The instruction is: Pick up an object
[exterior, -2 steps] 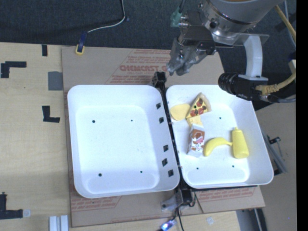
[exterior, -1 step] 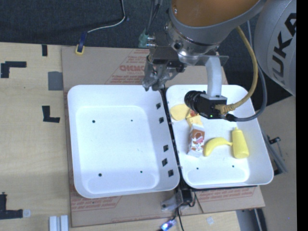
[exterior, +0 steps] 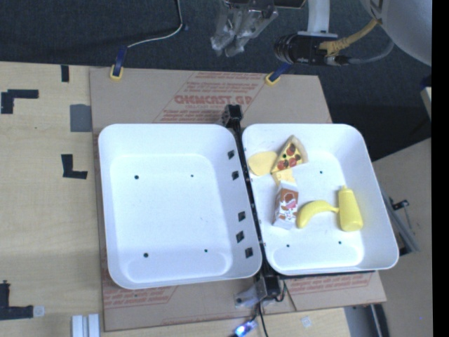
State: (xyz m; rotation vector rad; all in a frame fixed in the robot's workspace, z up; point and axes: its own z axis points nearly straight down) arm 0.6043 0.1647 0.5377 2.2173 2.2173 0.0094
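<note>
My gripper [exterior: 230, 42] hangs high at the top of the view, above the far edge of the bench and well clear of both bins; nothing shows between its fingers. In the right bin [exterior: 365, 160] lie several toy foods: a pizza slice [exterior: 290, 153], a pale yellow round piece [exterior: 261, 163], a small white carton [exterior: 286, 207], a banana [exterior: 314, 212] and a yellow bottle-like piece [exterior: 349, 209]. They cluster in the bin's middle and left part.
The left bin [exterior: 168, 258] sits beside the right one, joined by a black-clipped divider [exterior: 242, 188]. Both rest on a cardboard sheet [exterior: 203, 97]. A cable [exterior: 161, 34] and yellow clips lie at the back.
</note>
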